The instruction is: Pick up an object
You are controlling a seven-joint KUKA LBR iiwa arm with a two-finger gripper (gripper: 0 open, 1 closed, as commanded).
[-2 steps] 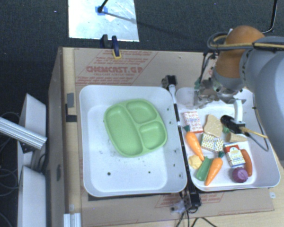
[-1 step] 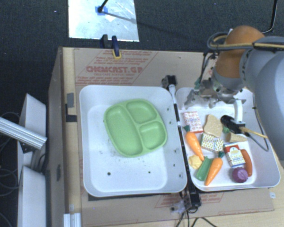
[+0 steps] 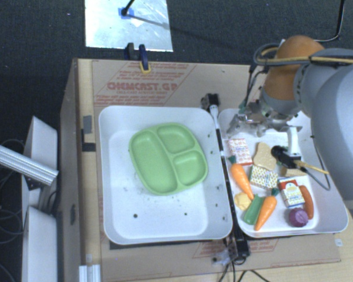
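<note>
Left bin [image 3: 165,219]: only the plate [image 3: 167,157] in it, lying flat and wide. Poor target for a two-finger gripper, so skip it.

Right bin [image 3: 330,211] holds all your real candidates, crowded in its left half and front:
- carton [image 3: 240,150] at the back-left, close to the wall between the bins
- carrot [image 3: 242,181] just in front of it, lying at a slant
- cracker [image 3: 263,155] and waffle [image 3: 263,177] beside those, flat and touching or nearly so
- pepper [image 3: 253,209] and lower carrot [image 3: 266,211] side by side at the front, touching
- red box [image 3: 292,192], sausage [image 3: 307,200] and onion [image 3: 298,217] at the front-right

The gripper [image 3: 254,122] sits over the back of the right bin, just behind the carton and cracker. I can't tell whether it's open or closed, and nothing visibly rides in it. Height above the bin floor isn't readable either.

My read on doing this well:
- Nearest pick is the carton. It's boxy with parallel sides, so close across its short width.
- Watch the bin wall on its left; there looks to be little room for the outer jaw.
- If that's too tight, take the carrot. Grip across its thick end, square to its long axis.
- Avoid the cracker and waffle. Flat pieces probably give you no edge to grab.
- The pepper and lower carrot touch, so you risk grabbing both or pushing one away.
- Come straight down, centred, and confirm the object lifts before calling it a pick.
</note>
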